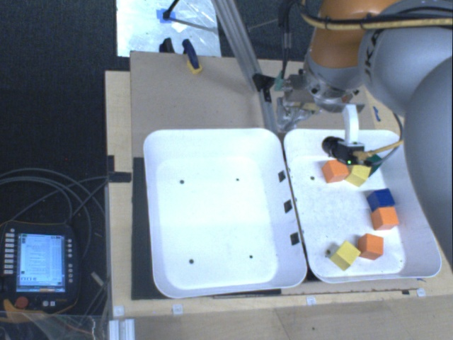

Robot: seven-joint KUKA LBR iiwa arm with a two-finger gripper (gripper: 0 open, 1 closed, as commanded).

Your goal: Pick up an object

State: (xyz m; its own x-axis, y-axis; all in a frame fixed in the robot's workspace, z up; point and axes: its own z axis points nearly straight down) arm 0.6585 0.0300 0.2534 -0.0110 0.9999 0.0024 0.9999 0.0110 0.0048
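Left of our gripper (289,116) is the white bin (212,204). Gripper's blurry, so we can't tell if it's spread or closed. The nearest orange block (335,171) sits just right of it, snug against a yellow block (358,175), so we'd likely nudge both and grab nothing.

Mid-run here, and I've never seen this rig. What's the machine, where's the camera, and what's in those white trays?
That is one robot arm, grey with an orange band, reaching in from the right. The single camera is fixed above the bench, looking down at a slant. Left bin and right bin, shallow and white, sit side by side. The right bin holds six small blocks: three orange blocks, two yellow blocks, one blue block. All lie on its floor; none looks lifted. The arm's end hangs over that bin's far edge.
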